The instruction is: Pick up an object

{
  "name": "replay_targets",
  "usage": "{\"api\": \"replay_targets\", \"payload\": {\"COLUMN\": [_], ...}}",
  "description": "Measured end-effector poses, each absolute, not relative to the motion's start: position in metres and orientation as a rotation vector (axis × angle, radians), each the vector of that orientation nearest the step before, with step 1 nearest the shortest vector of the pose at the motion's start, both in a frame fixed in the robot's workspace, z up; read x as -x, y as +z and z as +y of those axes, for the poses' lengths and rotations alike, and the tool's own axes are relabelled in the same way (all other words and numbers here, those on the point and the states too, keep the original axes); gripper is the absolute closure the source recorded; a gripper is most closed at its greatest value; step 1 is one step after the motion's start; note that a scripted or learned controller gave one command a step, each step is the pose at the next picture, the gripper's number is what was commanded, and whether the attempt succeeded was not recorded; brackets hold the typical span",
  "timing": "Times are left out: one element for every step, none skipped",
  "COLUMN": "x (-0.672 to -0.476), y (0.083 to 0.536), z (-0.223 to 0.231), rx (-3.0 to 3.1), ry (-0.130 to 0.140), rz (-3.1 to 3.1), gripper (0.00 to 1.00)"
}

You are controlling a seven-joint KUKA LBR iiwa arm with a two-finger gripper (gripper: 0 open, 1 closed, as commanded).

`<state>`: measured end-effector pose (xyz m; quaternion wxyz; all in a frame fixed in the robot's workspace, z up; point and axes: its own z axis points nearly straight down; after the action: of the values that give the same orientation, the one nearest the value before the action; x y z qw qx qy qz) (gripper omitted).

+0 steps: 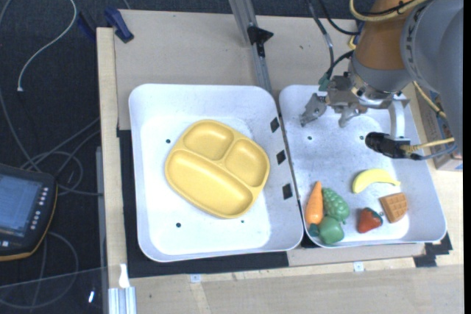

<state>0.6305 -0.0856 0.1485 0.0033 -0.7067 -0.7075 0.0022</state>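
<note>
Dark carpet strewn with cables is seen around a pale wooden counter (pixel 110 158), on which two shallow white bins are set side by side. A yellow divided plate (pixel 216 167) is laid in the left bin (pixel 147 103), roughly at its middle, with three compartments facing up. A slanted metal pole (pixel 239 0) is seen rising from the counter's far edge between the bins.

The right bin (pixel 324 151) is reached from the right by the grey arm with its orange band. The gripper (pixel 329 114) is held over the far end of that bin, its two fingers spread apart, with nothing seen between them.

The toy foods are gathered at the near end of the right bin, well apart from the gripper. An orange carrot (pixel 315 203) is laid along the bin's left wall, just beside a green broccoli (pixel 335 204) and a green pepper (pixel 331 231). A red strawberry (pixel 369 219) is seen to their right, touching a brown waffle (pixel 394 207). A yellow banana (pixel 374 180) is laid just beyond those two.

A handheld control pendant (pixel 20 209) is seen on the floor at the far left.
</note>
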Motion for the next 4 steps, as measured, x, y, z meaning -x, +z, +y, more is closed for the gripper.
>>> {"api": "replay_targets", "payload": {"x": [-0.629, -0.632, -0.626, -0.623], "y": [0.095, 0.111, 0.166, 0.211], "z": [-0.085, -0.084, -0.091, -0.092], "rx": [2.216, 2.22, 2.226, 2.224], "ry": [0.008, -0.003, -0.007, -0.007], "rz": [-2.217, -2.222, -2.225, -2.226], "gripper": [0.0, 1.0, 1.0, 1.0]}}
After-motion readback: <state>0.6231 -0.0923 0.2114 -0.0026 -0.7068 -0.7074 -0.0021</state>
